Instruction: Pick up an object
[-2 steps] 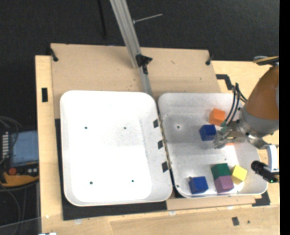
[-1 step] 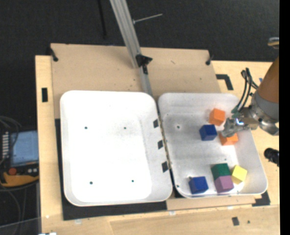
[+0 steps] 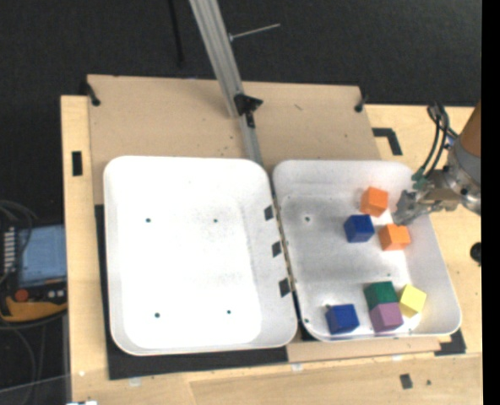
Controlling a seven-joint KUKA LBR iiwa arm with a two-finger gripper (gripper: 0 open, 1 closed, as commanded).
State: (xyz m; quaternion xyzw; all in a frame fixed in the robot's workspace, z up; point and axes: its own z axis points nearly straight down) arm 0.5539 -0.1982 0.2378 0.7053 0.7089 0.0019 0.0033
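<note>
Several small blocks lie in the right bin [image 3: 317, 184]: an orange one [image 3: 374, 200] near the back, a blue one [image 3: 359, 228] in the middle, and a second orange one [image 3: 394, 237] beside it. Along the front sit a blue block [image 3: 341, 318], a green block [image 3: 380, 294], a purple block [image 3: 386, 315] and a yellow block [image 3: 412, 299]. My gripper [image 3: 407, 207] hangs over the bin's right side, just right of the back orange block and above the second orange one. Nothing shows between its fingers.
The left bin [image 3: 191, 251] sits beside the right one, joined by small clips. A slanted metal pole [image 3: 220, 53] rises behind the bins. Cables and a blue box [image 3: 39, 256] lie off the bench's left edge.
</note>
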